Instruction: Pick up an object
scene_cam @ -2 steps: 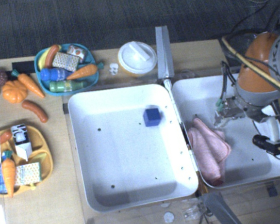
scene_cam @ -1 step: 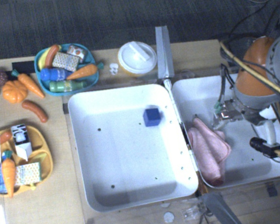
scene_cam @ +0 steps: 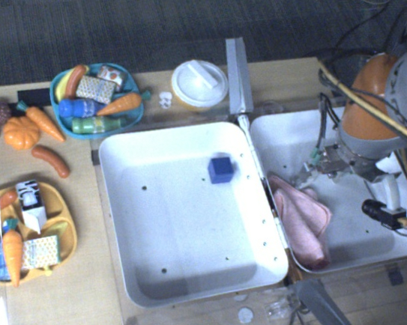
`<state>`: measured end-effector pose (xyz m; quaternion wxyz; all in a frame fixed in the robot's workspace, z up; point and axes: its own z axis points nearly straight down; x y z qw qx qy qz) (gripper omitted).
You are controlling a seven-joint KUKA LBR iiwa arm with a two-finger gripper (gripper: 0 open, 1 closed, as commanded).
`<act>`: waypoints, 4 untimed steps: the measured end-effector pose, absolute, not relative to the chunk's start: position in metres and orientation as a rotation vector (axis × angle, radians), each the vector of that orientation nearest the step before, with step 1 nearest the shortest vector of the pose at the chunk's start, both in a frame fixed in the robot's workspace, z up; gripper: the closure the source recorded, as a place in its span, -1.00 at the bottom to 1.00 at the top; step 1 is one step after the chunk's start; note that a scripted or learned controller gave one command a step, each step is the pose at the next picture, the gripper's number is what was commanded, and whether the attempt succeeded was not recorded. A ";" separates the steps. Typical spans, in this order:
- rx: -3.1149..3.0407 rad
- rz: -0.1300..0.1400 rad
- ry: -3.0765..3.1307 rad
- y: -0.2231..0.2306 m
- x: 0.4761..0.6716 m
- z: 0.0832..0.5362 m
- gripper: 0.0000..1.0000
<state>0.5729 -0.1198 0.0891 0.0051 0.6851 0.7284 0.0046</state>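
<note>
Near edge: left bin [scene_cam: 142,281] front wall, right bin [scene_cam: 353,253] just beside it, the two touching along a grey divider rail [scene_cam: 237,77] that runs to the far side.

Blue cube [scene_cam: 221,169] sits in the left bin, far-right part of its floor, upright, apart from the walls, nothing else near it.

Pink cloth [scene_cam: 303,217] lies crumpled in the right bin against its left wall, reaching to the near corner.

Arm [scene_cam: 377,105] comes in from the right over the right bin. Gripper [scene_cam: 321,163] hangs above that bin's floor, just right of the cloth's far end. Nothing visibly between the fingers; whether they're apart or together, can't tell.

Off to the left on the bench: blue bowl [scene_cam: 70,129] of toy food, yellow tray [scene_cam: 64,216] with more, loose toy carrot [scene_cam: 48,124], pumpkin [scene_cam: 20,134], sausage [scene_cam: 52,161]. White lidded tub [scene_cam: 200,83] on the far side of the left bin.

Toy cartons carry print, too small to read. No legible brands.
</note>
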 end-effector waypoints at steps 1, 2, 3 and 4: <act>1.903 0.015 2.477 -0.124 0.526 0.090 -1.00; 1.760 0.002 2.602 -0.110 0.559 0.114 -1.00; 1.634 0.014 2.663 -0.136 0.510 0.090 -1.00; 1.878 0.016 2.500 -0.096 0.568 0.090 -1.00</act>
